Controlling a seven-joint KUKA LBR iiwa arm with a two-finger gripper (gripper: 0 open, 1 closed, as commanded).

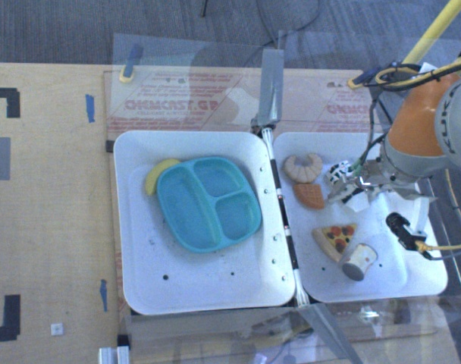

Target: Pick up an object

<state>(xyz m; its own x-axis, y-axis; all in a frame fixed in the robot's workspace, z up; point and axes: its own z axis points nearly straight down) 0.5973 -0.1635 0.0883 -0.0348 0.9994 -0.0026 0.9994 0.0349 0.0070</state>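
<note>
Jaws (pixel 350 190) low in right bin (pixel 424 279), just beside black-and-white toy (pixel 337 173).

Left bin (pixel 132 279): teal divided tray (pixel 208 203) tilted, banana (pixel 156 174) tucked under its upper-left edge. Right bin (pixel 428 279): donut (pixel 302 167), waffle piece (pixel 310 196), pizza slice (pixel 337 240), grey cup (pixel 358 262) on its side. Gripper (pixel 350 186) low beside a black-and-white toy (pixel 337 173).

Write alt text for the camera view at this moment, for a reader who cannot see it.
The grey and orange arm reaches from the right over the right bin, which holds a bagel, waffle piece, pizza slice, small cup and black-and-white toy. The left bin holds a blue divided plate overlapping a banana.
</note>
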